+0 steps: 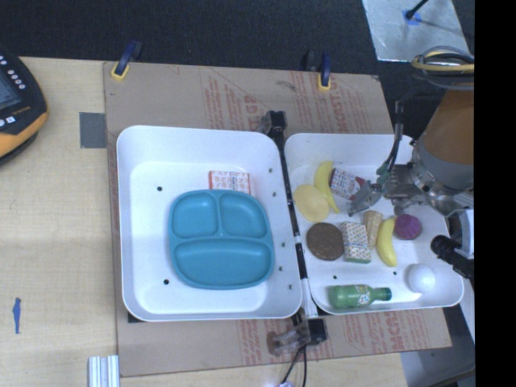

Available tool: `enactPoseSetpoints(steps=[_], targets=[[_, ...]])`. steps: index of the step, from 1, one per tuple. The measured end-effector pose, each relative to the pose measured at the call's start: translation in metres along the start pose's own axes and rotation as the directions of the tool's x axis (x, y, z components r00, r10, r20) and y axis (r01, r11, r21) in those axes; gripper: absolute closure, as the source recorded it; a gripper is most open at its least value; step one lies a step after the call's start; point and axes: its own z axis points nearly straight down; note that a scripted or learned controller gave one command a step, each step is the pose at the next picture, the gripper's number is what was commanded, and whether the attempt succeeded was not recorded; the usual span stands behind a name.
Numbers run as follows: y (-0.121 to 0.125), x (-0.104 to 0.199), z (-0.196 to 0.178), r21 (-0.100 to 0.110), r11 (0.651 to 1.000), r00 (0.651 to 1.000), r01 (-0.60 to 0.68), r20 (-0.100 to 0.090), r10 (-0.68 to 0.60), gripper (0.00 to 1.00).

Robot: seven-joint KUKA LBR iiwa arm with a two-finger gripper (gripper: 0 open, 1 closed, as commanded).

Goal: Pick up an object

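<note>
Object: none lifted yet. You have packet, lemon, banana and bottle lying in the right bin, right of frame. Pincer low beside the packet; fingers apart, nothing between. Grasp and lift remain.

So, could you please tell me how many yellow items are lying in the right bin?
3. A round yellow one at the bin's left, a banana-like piece just behind it, and another banana-like piece beside the purple item. The arm may hide others.
</note>
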Motion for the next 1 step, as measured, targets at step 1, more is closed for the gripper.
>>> enactPoseSetpoints(steps=[1], targets=[[-0.0258, -0.061, 0.107, 0.004, 1.0, 1.0, -0.006, 0.0, 0.006, 0.0]])
